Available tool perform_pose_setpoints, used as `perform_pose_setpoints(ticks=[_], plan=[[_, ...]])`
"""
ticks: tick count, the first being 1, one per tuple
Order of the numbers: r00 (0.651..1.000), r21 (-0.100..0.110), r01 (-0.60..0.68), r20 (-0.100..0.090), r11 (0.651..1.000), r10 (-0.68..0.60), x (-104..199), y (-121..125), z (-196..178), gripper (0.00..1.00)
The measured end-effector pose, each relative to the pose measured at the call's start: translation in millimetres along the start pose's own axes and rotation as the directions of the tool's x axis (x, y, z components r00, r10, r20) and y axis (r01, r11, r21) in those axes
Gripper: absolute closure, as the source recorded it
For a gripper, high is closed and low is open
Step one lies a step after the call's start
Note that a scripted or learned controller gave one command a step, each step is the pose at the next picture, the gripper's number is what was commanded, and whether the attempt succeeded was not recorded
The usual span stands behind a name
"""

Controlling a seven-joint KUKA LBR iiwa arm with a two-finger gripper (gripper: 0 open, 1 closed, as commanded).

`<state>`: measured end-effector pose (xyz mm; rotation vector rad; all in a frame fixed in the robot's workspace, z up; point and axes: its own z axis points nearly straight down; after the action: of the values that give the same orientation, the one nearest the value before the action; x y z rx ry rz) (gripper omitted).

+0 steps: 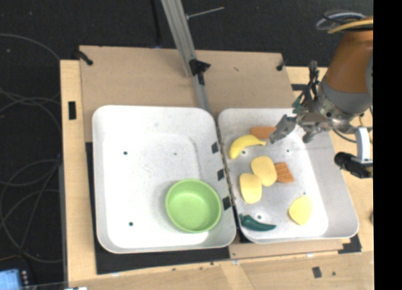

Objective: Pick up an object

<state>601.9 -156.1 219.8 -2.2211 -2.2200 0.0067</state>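
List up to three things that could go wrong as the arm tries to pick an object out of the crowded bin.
1. The gripper is open above the right bin's far side, and the banana lies against an orange piece, so closing there may catch both or neither.
2. Two yellow pieces touch each other; taking one may drag the other.
3. The dark green item lies against the near wall, leaving the fingers little room.

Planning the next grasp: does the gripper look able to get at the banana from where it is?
Probably yes: the gripper hangs open over the right bin, beside the banana, with nothing lying over the banana.
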Motion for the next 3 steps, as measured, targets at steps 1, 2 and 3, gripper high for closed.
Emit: perform_pose_setpoints(ticks=[1, 2, 3], plan=[[1.000, -0.002, 0.002, 0.000, 1.000, -0.002, 5.1, 6.0, 46.1, 0.00], [1.000, 0.001, -0.001, 0.000, 1.000, 0.001, 7.2, 3.7, 108.7, 0.00], [1.000, -0.009, -0.006, -0.002, 1.000, 0.006, 6.8, 6.0, 93.8, 1.00]])
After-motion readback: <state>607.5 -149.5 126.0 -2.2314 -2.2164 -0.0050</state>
